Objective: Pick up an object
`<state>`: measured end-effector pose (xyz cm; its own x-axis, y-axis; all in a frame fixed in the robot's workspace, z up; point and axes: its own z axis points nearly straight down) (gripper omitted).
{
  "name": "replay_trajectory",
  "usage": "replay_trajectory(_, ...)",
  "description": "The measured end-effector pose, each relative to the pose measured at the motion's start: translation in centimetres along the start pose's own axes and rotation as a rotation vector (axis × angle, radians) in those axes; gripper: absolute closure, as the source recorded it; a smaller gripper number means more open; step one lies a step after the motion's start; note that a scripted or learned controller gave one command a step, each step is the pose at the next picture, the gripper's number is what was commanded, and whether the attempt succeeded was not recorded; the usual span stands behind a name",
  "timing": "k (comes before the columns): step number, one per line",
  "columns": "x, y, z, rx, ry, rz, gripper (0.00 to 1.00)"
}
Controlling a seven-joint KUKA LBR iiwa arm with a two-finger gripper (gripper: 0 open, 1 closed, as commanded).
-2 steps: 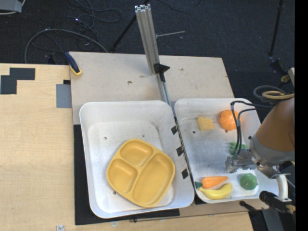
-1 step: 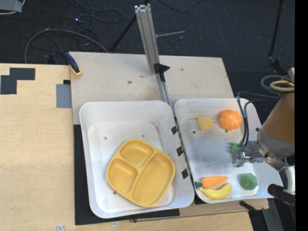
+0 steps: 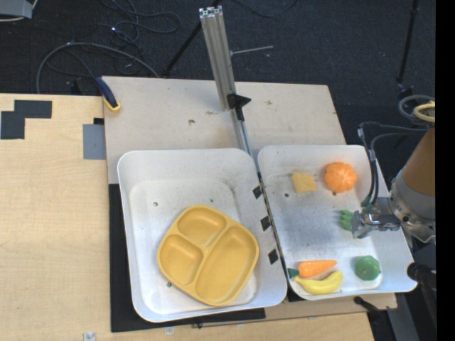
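The gripper (image 3: 357,222) is reaching into the right bin (image 3: 313,275), fingers pinching a small green object (image 3: 346,219) at mid-bin, with the orange (image 3: 340,177) sitting above and the carrot (image 3: 316,268) lying below

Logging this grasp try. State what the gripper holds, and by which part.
Cannot be told. The gripper sits against a small green thing in the right bin, but its hold is unclear.

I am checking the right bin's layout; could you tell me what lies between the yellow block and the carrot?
In the camera view, the stretch from the yellow block down to the carrot is bare, scuffed floor of the right bin.
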<state>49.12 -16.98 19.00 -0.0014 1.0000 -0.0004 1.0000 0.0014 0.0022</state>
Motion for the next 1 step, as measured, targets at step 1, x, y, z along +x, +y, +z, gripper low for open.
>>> replay_trajectory(1, 0.28, -0.71, -5.76, -0.001, -0.001, 0.000, 1.00)
